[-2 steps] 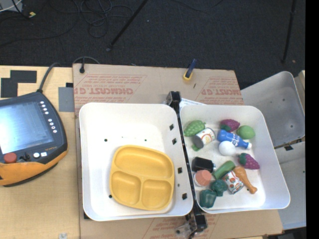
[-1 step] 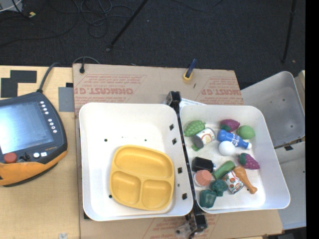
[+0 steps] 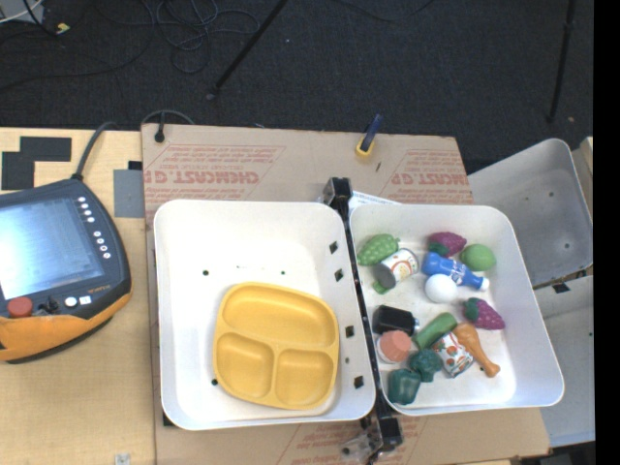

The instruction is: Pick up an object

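Holding yellow divided tray [image 3: 276,345]: left bin [image 3: 194,260] | holding jumbled toy foods: right bin [image 3: 523,250] | end effector state: cannot tell

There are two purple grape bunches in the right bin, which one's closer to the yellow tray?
The upper purple grape bunch, beside the green ball; the other lies lower, further right.

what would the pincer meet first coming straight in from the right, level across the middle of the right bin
Probably the purple plastic grape bunch, nearest that side; if travelling low, the white bin's right wall first.
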### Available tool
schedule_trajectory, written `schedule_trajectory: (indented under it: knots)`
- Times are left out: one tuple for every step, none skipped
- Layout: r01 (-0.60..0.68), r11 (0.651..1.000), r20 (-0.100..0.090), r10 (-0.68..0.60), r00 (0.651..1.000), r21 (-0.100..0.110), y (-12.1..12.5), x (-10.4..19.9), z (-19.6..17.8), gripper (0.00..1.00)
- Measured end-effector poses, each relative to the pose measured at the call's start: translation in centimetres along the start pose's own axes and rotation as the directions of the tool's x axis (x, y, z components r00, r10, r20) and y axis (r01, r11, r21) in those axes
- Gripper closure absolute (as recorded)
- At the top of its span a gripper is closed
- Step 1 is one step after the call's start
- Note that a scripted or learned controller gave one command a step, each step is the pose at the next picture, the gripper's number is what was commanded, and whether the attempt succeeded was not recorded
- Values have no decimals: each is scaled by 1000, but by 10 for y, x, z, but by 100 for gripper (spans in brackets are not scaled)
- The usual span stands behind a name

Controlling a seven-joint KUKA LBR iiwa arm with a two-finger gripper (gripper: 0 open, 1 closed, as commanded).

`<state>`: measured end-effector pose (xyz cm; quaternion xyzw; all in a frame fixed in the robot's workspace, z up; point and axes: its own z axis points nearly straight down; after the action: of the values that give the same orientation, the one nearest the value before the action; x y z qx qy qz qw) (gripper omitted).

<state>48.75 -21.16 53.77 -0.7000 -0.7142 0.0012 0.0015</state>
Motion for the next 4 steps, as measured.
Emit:
schedule_trajectory:
  knots:
    - [5,1000,-1,-5,1000,2,1,1,-10,100]
    - [9,1000,-1,-9,1000,3,2,1,-19,100]
    - [14,1000,-2,-14,1000,5,3,2,-29,100]
    - [19,1000,-3,-19,1000,6,4,3,-38,100]
